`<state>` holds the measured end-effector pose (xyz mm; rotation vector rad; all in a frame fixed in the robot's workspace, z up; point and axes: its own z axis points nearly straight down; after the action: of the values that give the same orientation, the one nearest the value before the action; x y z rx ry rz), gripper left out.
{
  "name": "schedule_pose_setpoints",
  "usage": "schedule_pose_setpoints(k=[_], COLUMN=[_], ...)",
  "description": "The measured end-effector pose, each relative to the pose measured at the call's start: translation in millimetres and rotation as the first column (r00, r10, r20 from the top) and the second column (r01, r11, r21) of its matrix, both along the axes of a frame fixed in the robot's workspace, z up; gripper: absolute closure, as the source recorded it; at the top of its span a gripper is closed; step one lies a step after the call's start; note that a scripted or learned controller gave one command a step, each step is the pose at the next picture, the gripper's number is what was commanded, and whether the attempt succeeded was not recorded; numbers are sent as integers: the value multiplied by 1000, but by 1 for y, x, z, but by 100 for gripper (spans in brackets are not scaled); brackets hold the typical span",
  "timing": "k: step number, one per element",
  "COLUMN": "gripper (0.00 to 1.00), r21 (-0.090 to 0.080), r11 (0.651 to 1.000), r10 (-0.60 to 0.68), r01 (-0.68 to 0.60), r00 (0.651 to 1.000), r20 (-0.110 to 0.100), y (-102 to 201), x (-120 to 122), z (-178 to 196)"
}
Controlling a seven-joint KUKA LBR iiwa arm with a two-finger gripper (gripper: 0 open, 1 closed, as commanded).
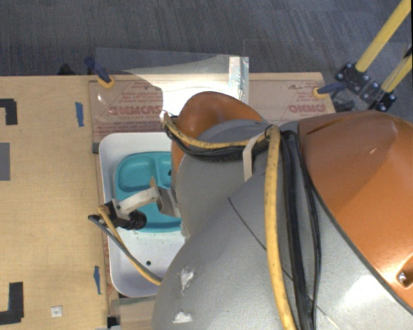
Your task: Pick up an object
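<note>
The likeliest thing to pick is a teal plastic dish [136, 173], shallow and rounded at the corners. It lies in the upper half of the white bin [129, 272], left of centre in the frame. Its right part is covered by the arm [263, 226]. The claw [166, 200] sits low over the dish's right edge, placed as if for a grasp there. The wrist hides most of it, so I cannot tell whether it is open or closed, or whether it touches the dish. The bin's lower half looks bare apart from a small dark speck too small to name. The grey arm and its orange band [215, 112] cover the bin's right side and everything right of it. The cardboard-topped counter [45, 200] spreads to the left.
</note>
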<state>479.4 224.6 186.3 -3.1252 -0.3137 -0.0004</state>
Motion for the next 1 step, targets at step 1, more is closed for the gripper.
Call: schedule_pose_setpoints(k=[1], gripper=[100], r21=[0], r11=[821], r10=[571], r01=[-571], r00=[821], r20=[1], y=[1], x=[0], z=[73])
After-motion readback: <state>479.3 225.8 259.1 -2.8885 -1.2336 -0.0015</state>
